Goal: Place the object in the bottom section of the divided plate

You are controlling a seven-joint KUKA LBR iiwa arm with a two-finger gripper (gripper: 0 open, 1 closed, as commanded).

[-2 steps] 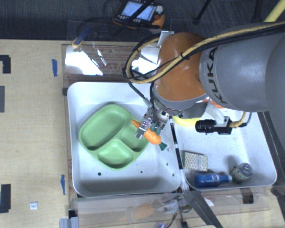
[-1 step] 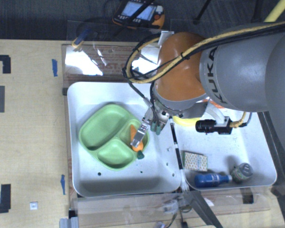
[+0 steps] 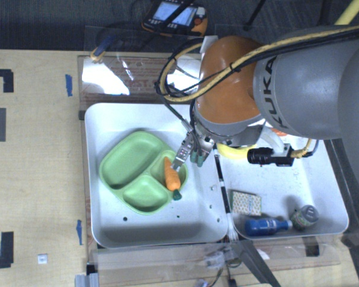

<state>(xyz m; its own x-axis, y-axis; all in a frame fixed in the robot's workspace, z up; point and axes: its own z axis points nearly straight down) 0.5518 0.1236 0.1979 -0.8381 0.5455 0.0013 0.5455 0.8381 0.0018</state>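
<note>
A grey KUKA arm (image 3: pixel 311 82) with an orange band (image 3: pixel 227 82) above the wrist reaches across the bench (image 3: pixel 36 178) from the right, its bulk covering the far part of the right white bin (image 3: pixel 329 220). The left white bin (image 3: pixel 107 220) holds a green divided plate (image 3: pixel 128 160), set askew near the bin's middle, with one large section toward the far left and smaller sections toward the near and right sides. The end effector (image 3: pixel 190 154) hangs over the plate's right edge, its slim fingers (image 3: pixel 182 154) pointing down at an orange carrot (image 3: pixel 171 177); from this angle it cannot be told whether the fingers are spread or closed, nor whether they touch the carrot. The carrot, with a green tip at its near end, lies in the narrow section along the plate's right rim, just beside the near section. In the right bin, near its front edge, lie a blue bottle (image 3: pixel 266 225) on its side, a small speckled packet (image 3: pixel 246 203) just behind it, and a grey can (image 3: pixel 304 216) toward the front right corner
</note>
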